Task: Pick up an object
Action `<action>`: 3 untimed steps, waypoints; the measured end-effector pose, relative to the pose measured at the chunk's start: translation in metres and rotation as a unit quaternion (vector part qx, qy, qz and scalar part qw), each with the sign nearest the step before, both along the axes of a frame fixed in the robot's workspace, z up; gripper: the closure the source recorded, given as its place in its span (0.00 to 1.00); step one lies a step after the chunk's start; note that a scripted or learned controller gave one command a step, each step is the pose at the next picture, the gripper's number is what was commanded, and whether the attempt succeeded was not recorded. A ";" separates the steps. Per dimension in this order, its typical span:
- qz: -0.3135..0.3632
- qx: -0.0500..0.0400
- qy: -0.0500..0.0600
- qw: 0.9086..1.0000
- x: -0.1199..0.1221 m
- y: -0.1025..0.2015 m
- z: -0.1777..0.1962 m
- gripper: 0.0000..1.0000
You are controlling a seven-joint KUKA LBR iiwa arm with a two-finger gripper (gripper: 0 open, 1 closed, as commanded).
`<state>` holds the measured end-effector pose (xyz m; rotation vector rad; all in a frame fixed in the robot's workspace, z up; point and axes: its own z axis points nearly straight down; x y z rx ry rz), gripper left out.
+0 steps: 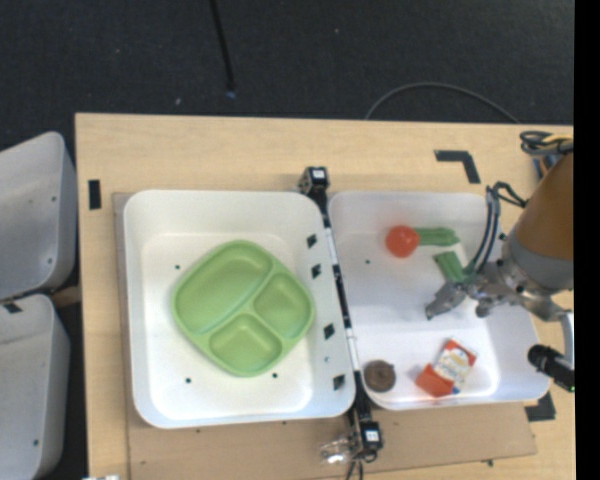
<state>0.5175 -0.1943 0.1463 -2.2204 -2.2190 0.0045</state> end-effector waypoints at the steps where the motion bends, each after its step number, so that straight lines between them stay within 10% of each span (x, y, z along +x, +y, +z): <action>1: -0.001 0.000 0.000 1.000 -0.001 -0.001 -0.049 0.00; 2: -0.003 -0.001 -0.003 1.000 0.001 -0.002 -0.035 1.00; 3: 0.001 -0.001 -0.005 1.000 0.005 -0.006 0.009 1.00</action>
